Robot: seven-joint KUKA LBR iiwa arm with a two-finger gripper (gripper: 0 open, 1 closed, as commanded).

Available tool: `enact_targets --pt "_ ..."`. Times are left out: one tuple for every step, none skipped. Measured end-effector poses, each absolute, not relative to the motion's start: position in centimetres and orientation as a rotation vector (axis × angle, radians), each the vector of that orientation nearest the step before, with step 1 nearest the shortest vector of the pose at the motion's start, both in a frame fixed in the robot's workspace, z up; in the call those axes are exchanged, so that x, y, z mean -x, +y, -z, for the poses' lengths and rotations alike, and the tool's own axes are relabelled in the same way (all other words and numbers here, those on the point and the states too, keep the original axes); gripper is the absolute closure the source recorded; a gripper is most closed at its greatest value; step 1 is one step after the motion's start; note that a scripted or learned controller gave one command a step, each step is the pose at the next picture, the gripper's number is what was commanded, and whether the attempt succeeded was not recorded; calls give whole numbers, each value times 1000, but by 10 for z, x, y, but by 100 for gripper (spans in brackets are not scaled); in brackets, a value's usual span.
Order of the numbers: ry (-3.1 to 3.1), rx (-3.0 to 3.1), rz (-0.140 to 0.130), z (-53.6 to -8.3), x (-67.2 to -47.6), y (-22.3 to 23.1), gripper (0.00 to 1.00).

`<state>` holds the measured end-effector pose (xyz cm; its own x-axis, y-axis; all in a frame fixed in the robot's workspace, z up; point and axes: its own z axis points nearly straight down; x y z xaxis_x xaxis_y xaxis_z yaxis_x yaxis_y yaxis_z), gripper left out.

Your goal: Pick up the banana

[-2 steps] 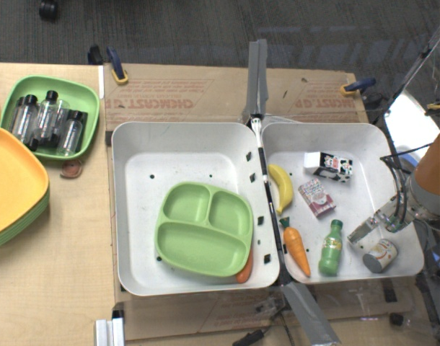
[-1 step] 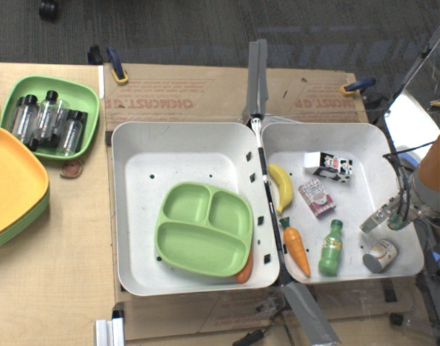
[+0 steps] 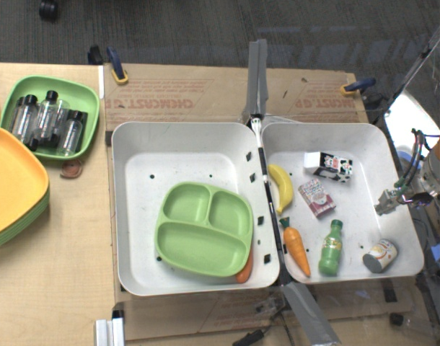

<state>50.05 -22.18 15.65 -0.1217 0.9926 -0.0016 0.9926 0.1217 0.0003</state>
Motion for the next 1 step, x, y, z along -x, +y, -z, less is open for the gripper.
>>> enact_targets --pt "1945 -2470 3 -92 -477 -211 100"
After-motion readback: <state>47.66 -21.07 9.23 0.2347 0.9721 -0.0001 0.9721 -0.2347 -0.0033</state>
